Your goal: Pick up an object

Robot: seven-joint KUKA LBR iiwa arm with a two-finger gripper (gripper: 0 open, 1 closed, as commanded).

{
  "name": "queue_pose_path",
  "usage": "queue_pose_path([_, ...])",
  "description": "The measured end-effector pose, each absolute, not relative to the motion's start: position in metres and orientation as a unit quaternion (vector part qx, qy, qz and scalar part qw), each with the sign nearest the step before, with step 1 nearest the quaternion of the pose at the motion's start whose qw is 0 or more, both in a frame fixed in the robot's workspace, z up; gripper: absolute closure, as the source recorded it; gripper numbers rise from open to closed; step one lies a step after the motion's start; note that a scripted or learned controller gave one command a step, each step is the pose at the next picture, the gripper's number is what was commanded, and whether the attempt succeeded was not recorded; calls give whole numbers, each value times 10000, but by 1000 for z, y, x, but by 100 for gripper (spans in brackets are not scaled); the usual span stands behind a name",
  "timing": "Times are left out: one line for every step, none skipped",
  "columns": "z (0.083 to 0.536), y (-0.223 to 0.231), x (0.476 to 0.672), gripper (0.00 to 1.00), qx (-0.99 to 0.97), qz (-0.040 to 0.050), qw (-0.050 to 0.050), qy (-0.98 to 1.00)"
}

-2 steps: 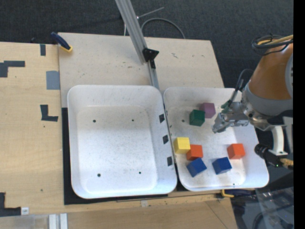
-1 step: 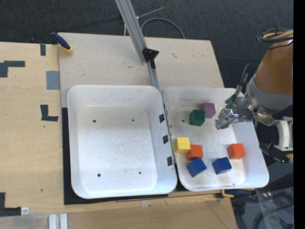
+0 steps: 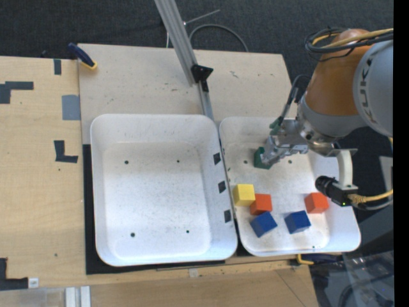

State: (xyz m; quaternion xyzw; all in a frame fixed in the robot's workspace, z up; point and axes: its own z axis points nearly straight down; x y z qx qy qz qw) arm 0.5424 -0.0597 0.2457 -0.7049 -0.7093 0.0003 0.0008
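The arm (image 3: 348, 82) is reaching in from the right and hanging over the upper part of the right bin (image 3: 342, 238). Its gripper (image 3: 271, 157) is sitting at a small green object (image 3: 260, 158), which is lying on the bin floor; whether the jaws are apart or together cannot be told. Nearer the front edge, a yellow cube (image 3: 244, 193) is touching an orange cube (image 3: 261, 203), with two blue cubes (image 3: 263, 224) (image 3: 297, 221) just below and another orange cube (image 3: 316, 203) to their right. The left bin (image 3: 102, 133) is lying alongside.
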Motion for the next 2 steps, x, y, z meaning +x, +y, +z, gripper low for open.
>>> queue_pose_path([251,-13,562,100,-7061,5,9,-7081])
queue_pose_path([255,32,592,100,-7050,-4,5,-7092])
